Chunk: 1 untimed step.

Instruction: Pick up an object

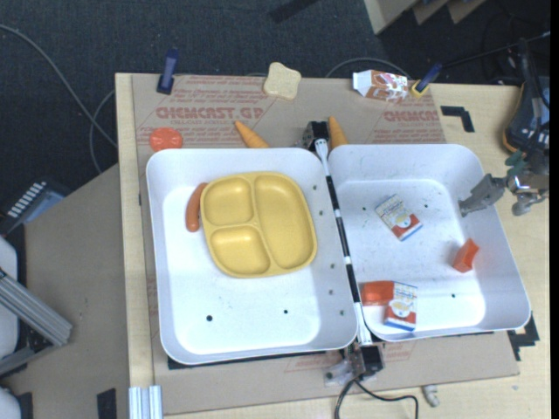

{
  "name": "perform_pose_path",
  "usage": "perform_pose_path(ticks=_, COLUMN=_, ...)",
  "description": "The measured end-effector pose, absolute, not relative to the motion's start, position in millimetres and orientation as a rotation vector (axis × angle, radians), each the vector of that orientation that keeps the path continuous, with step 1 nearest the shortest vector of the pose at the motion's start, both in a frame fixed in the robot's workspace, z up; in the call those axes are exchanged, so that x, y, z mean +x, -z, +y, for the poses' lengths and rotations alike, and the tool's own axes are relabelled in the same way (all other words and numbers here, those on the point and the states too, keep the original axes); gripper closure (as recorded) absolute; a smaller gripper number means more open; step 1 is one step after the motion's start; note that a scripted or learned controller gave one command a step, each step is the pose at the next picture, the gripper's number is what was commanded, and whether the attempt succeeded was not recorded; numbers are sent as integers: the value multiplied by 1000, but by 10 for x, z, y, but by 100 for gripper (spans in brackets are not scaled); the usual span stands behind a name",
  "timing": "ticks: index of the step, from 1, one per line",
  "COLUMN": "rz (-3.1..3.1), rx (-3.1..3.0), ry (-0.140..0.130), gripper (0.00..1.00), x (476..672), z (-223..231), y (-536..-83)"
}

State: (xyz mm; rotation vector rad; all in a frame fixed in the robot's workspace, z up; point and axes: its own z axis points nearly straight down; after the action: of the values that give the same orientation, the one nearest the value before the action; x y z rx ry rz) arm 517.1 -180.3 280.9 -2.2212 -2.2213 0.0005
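Observation:
The right bin (437, 168) holds a small white, orange and blue carton (397, 217) near its middle. An orange block (465, 256) lies by the right wall. A second carton (402, 307) rests at the front edge beside a flat orange piece (376, 292). My gripper (502, 195) hangs over the right rim of this bin, above and right of the orange block, with nothing visibly in it. In the left bin (253, 330), a yellow divided plate (258, 223) lies with a red sausage (193, 209) along its left side.
Behind the bins on the cardboard lie a bread slice (282, 79), a small carton (382, 84), two carrots (251, 134) (336, 131), an orange disc (164, 138) and a blue clip (168, 70). A black divider (336, 225) runs between the bins.

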Motion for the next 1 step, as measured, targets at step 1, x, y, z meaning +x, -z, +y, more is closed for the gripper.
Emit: perform_pose_path(ticks=1, rz=-2219, rx=-2221, ry=-2, gripper=0, x=5263, z=-2197, y=-1938)
